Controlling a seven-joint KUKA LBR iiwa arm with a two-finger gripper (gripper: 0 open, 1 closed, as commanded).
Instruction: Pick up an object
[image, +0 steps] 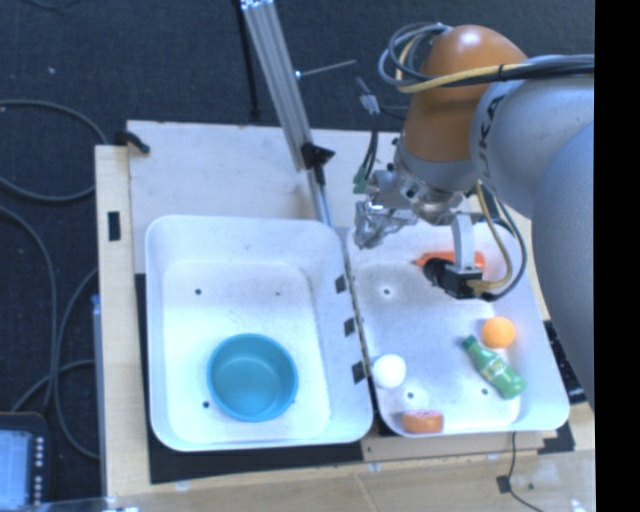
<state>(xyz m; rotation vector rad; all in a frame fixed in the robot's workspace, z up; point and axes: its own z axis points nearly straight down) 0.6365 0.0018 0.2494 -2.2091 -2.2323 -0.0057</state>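
Above right bin's (540, 400) back-left corner: pincer (368, 232), nothing between fingers.

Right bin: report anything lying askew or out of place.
Little stands out. The green bottle lies tipped on its side in the right bin, and the orange-and-white piece sits up on the near rim rather than on the floor.

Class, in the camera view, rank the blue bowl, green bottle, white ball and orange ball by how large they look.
1. Blue bowl
2. Green bottle
3. White ball and orange ball: look alike, not ranked.
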